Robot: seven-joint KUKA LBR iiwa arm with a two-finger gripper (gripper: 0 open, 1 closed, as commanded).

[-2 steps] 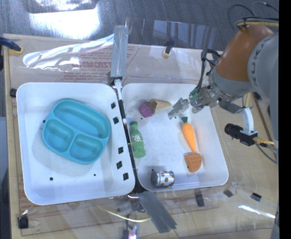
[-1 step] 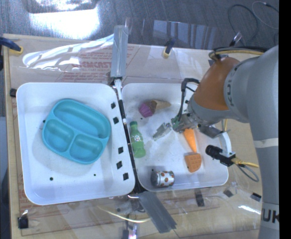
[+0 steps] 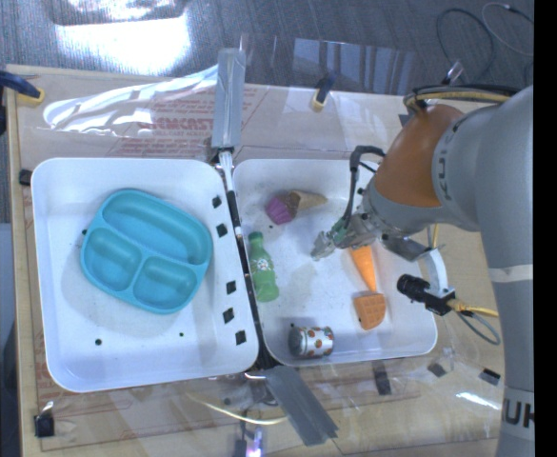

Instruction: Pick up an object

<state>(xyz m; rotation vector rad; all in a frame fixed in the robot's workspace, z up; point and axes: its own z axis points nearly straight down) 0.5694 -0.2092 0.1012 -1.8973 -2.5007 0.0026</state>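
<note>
While the tool hangs low in the right white plastic bin, just beside the orange plastic carrot, I cannot tell its grip state.

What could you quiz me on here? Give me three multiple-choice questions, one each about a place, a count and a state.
1. Where does the blue three-compartment plastic plate lie?
A. left white bin
B. right white bin
C. on the floor

2. How many things lie in the right white bin?
A. two
B. five
C. eight

3. How does the green plastic bottle rest?
A. standing upright
B. lying on its side
C. balanced on the plate

Answers:
1 A: the plate sits in the left white bin.
2 B: the bottle, purple-scoop ice cream cone toy, orange carrot toy, orange wedge-shaped toy and small metal can.
3 B: it lies lengthwise along the bin's left wall.
</note>
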